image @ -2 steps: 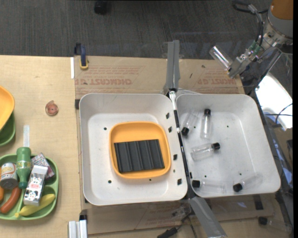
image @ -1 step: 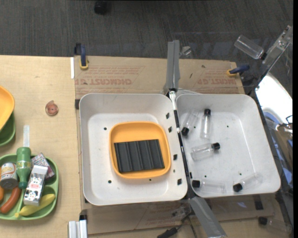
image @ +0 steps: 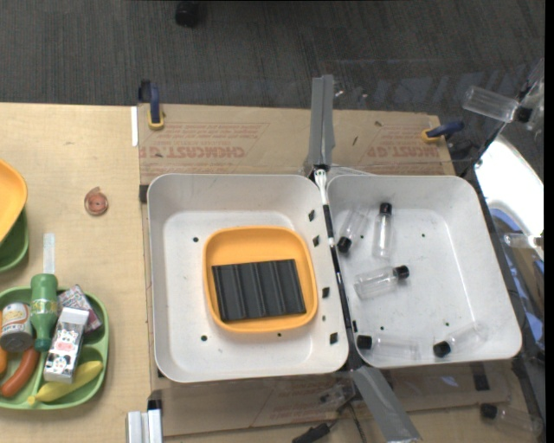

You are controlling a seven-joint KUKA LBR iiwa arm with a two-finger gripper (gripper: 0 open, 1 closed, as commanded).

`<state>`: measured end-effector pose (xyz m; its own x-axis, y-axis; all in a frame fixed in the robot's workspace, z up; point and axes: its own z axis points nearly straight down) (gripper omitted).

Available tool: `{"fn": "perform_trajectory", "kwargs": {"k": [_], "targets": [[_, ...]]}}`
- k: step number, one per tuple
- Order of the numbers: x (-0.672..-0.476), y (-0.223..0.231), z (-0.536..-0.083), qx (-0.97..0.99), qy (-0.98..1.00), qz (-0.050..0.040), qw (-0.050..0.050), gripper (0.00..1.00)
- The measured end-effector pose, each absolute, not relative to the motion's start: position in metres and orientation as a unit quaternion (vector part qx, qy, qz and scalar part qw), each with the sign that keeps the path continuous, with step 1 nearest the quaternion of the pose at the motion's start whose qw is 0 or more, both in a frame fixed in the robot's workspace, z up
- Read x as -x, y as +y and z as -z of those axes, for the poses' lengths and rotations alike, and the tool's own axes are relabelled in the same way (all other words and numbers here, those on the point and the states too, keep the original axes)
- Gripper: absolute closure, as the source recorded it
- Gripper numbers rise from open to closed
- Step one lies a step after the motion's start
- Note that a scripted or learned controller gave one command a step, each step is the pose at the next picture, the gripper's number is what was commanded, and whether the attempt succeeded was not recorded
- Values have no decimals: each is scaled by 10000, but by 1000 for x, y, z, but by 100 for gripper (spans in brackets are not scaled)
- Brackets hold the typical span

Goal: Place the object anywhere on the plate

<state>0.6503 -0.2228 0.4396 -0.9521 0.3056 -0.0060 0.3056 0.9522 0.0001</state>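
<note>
Orange dish (image: 9, 203) at far left cut off by the frame edge, only its right part visible, green rim under it also cropped. Green tray (image: 52, 389) at lower left cut by the left edge; labels on the can (image: 15, 322) and carton (image: 62, 344) too small to read. Clear vials in the right bin (image: 485, 285) nearly see-through, outlines hard to trace, esp. the two along the near wall (image: 407, 348); exact count uncertain. Clear object (image: 495, 104) at top right blurred, cannot identify. Dark thing (image: 187, 12) at top edge cropped. White shape (image: 511, 177) at right edge cut off. Small round item (image: 96, 202) on the desk too small to tell.
</note>
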Motion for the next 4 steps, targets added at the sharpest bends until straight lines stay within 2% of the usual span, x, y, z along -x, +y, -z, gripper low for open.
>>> {"fn": "perform_trajectory", "kwargs": {"k": [1,2,3,4], "targets": [[-651,-222,-442,-116,9999,0,24,100],[-618,-109,-442,1324,9912,-5,13,100],[-660,-179,-441,2340,9722,-3,22,100],[-660,-222,-442,3523,9359,1,28,100]]}}
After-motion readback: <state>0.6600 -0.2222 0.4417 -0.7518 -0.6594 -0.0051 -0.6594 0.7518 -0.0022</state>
